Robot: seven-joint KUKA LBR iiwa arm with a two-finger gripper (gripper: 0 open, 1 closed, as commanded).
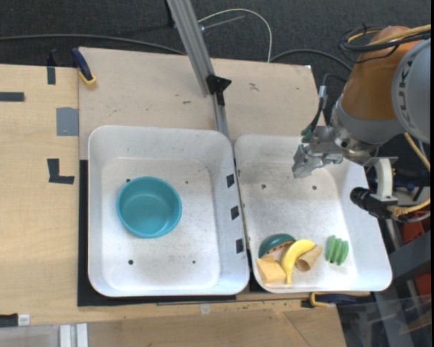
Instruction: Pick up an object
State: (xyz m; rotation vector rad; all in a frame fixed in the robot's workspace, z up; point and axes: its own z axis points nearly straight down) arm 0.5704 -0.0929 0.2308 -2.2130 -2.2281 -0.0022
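Observation:
A teal bowl (pixel 149 207) sits in the left bin (pixel 159 139). Along the front of the right bin (pixel 267 154) lie a yellow banana (pixel 296 255), a tan block (pixel 272 270), a dark green round piece (pixel 277 242) and a small green ridged object (pixel 336 250). My gripper (pixel 304 163) hangs over the far right part of the right bin, well behind those objects. Nothing shows between its fingers.
A grey metal pole (pixel 194 38) slants from the top of the view down to the divide between the bins. Cables trail across the dark floor behind the bench. A yellow-and-blue clamp (pixel 83 66) sits at the bench's far left corner.

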